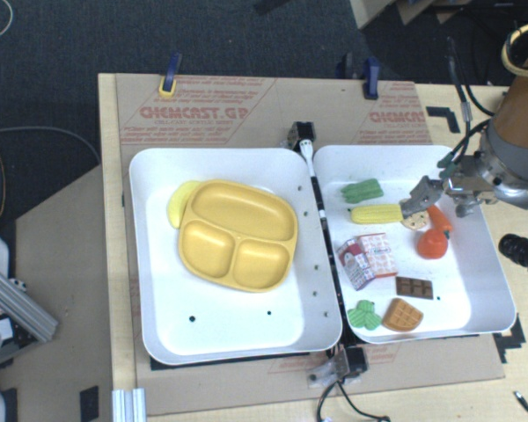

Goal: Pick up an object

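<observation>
Nearest the camera, at the front of the right bin (pixel 484 319), lie a small green piece (pixel 363 315), a brown waffle-like toy (pixel 402 315) and a dark chocolate bar (pixel 414 287). Just behind them sits a red-and-white packet (pixel 367 259), and to its right an orange-red carrot-like toy (pixel 434 236). The left bin (pixel 158 315) holds a yellow divided plate (pixel 237 234) with a yellow banana-like piece (pixel 179 202) tucked at its far-left edge.

Further back in the right bin, a yellow corn cob (pixel 376 214) lies beside a green pickle-like toy (pixel 363 191). The gripper (pixel 420 202) hangs at the corn's right end, just over a small pale round piece (pixel 414 221) — whether the jaws are spread or closed cannot be told from this angle, and nothing is visibly between them.

The step in hand looks like the approach: 1 object must be chosen and none is lifted yet. The corn or the small round piece seems the likeliest target. The next move probably calls for centring over 1 item alone — the carrot and corn crowd close — then descending and closing. Both bins rest on the desk (pixel 114 236).
</observation>
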Tool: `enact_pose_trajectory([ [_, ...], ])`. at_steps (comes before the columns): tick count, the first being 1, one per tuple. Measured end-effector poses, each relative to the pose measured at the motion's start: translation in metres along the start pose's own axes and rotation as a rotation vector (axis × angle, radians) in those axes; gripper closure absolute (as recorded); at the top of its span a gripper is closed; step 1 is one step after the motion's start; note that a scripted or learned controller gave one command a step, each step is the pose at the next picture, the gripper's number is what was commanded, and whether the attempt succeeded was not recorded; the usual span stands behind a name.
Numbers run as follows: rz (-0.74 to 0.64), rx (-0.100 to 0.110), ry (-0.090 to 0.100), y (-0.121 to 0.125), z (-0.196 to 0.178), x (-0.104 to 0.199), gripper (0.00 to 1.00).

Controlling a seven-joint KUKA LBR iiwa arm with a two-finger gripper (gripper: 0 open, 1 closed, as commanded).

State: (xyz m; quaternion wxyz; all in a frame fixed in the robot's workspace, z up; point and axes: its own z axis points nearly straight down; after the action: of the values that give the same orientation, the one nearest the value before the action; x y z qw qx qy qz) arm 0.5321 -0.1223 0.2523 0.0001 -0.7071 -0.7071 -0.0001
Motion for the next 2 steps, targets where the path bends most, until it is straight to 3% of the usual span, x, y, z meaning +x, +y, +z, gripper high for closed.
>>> enact_pose_trajectory([
  [2,0.0,0.007,0.002,-0.009,0.107,0.011,0.0],
])
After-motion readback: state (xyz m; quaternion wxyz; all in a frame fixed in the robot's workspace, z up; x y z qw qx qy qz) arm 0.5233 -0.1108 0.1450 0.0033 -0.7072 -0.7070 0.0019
